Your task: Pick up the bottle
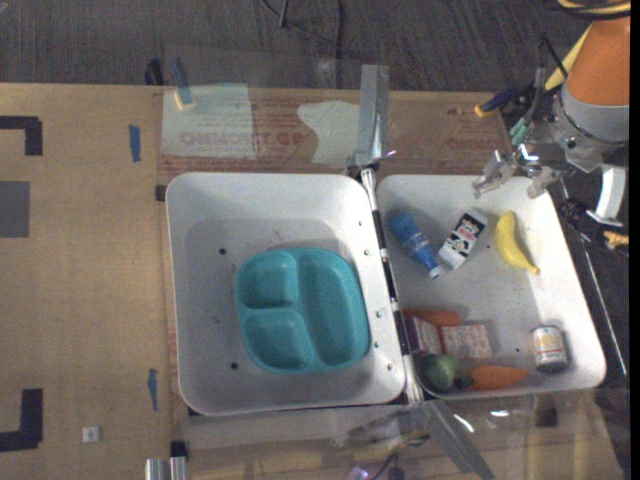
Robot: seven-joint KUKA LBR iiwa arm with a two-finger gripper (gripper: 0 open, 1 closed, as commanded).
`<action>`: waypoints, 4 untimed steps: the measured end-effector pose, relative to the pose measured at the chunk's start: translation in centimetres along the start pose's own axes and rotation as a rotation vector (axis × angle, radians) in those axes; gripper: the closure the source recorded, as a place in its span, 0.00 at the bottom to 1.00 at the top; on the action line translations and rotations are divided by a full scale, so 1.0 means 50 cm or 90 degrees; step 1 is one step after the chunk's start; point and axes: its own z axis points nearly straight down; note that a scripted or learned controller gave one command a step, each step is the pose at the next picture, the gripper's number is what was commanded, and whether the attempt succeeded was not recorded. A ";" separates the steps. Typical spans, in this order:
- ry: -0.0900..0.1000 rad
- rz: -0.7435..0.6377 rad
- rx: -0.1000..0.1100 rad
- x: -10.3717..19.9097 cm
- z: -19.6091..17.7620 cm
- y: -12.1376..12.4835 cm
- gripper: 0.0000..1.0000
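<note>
The gripper (515,171) hangs over the right bin's (580,298) far edge, fingers spread, holding nothing; the blue bottle (412,242) lies near that bin's left wall.

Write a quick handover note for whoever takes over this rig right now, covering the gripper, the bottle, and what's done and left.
Gripper: open, holding nothing, hovering over the far edge of the right white bin.
Blue plastic bottle: lying on its side in that bin, near its left wall, beside the small white carton. The yellow banana lies past the carton.
Done: nothing yet; the bottle is untouched.
Left: move the gripper over the bottle, descend, close on it, lift.
</note>
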 end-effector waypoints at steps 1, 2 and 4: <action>0.001 -0.025 0.001 0.296 0.081 0.006 0.00; -0.001 0.147 -0.003 0.227 0.080 0.038 0.00; -0.001 -0.174 -0.005 0.126 0.275 -0.020 0.00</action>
